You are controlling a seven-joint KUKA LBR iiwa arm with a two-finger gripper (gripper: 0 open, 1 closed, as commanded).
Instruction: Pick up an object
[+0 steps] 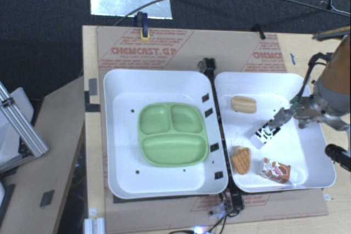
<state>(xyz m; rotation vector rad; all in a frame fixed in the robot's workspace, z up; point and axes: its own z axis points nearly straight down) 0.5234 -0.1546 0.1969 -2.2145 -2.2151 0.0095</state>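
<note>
The brown board (164,44) lying on the surface under the two bins carries red printing. Behind the left bin the word "CHEMCAST" reads clearly, followed by letters that look like "GP", with rows of smaller red lines above and below it too fine to make out. Behind the right bin the same red mark repeats at a slant, cropped to about "CHEMC". The small white and black pack (265,133) in the right bin shows black marks that cannot be read.
</note>
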